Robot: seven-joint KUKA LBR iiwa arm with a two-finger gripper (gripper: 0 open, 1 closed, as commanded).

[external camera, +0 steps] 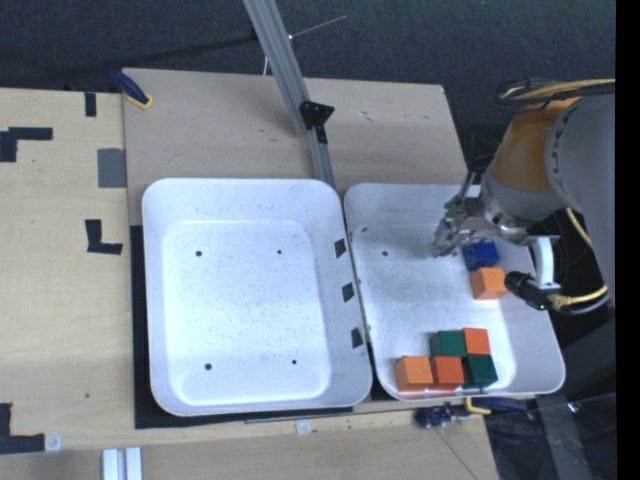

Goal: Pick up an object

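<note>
In the right bin (400,278) my gripper (447,240) hangs low near the far right side, reaching in from the right. A blue block (481,255) lies just right of the gripper, with an orange block (488,283) touching it on the near side. At the bin's near edge sits a cluster: an orange block (413,371), a second orange block (447,370), a green block (449,344), a red-orange block (476,341) and a dark green block (482,369). I see nothing between the fingers.
The left bin (245,288) stands beside the right one, sharing a raised rim. A grey metal pole (285,63) slants across the bench behind the bins. Cables (560,298) loop off the arm at the right.
</note>
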